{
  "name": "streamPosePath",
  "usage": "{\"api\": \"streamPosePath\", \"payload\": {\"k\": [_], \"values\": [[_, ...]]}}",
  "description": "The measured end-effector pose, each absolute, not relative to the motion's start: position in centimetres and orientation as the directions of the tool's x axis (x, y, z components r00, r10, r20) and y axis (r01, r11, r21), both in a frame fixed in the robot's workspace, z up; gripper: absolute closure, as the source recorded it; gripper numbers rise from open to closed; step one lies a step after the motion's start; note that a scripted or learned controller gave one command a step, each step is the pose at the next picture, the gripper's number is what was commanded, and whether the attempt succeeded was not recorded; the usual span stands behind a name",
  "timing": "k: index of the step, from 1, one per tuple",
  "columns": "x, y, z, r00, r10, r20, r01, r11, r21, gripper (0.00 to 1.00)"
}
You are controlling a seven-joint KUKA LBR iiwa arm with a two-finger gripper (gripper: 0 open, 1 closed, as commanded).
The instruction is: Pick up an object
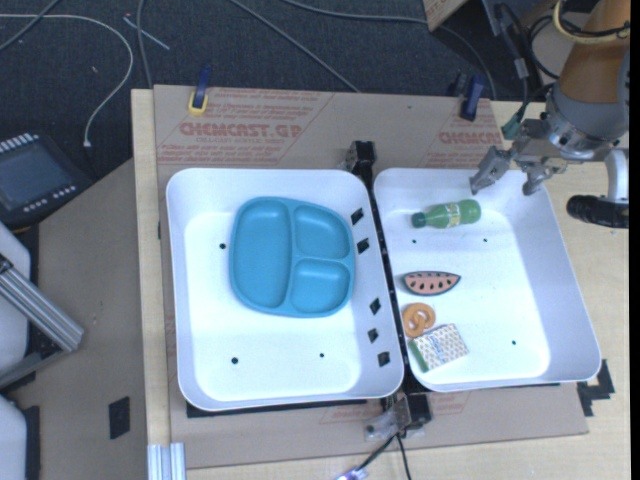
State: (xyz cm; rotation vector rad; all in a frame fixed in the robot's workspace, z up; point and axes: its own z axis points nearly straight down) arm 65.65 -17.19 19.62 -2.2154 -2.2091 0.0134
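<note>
Here, my gripper [512, 173] hangs over the far edge of the right bin [545, 298], its two fingers spread apart with nothing between them, while the nearest candidate, a green bottle [447, 214], lies on its side just beside it at about eight o'clock. To take that bottle cleanly, I judge I should shift toward eight o'clock until the fingers straddle the body rather than the narrow cap end, turn the wrist so the jaws close across the bottle's short axis, and descend fully before squeezing, since a round thing lying flat is apt to roll away from a one-sided touch. Farther toward seven o'clock sit a watermelon slice [432, 283], a small pretzel [418, 318] and a patterned packet [439, 346], all near the divider and awkward for a straight approach. The left bin [195, 298] bears a blue divided plate [293, 256]. My upper arm is cut off at the frame's two o'clock corner, and how high my fingertips stand above the bin floor I cannot tell from this slant.
</note>
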Motion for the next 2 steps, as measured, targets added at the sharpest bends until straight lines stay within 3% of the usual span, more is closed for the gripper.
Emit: {"api": "streamPosePath", "payload": {"k": [1,2], "values": [[66.0,-17.2,20.5,0.000,1.000,0.000,1.000,0.000,0.000,0.00],[66.4,-17.1,16.3,-0.002,1.000,0.001,1.000,0.002,-0.004,0.00]]}}
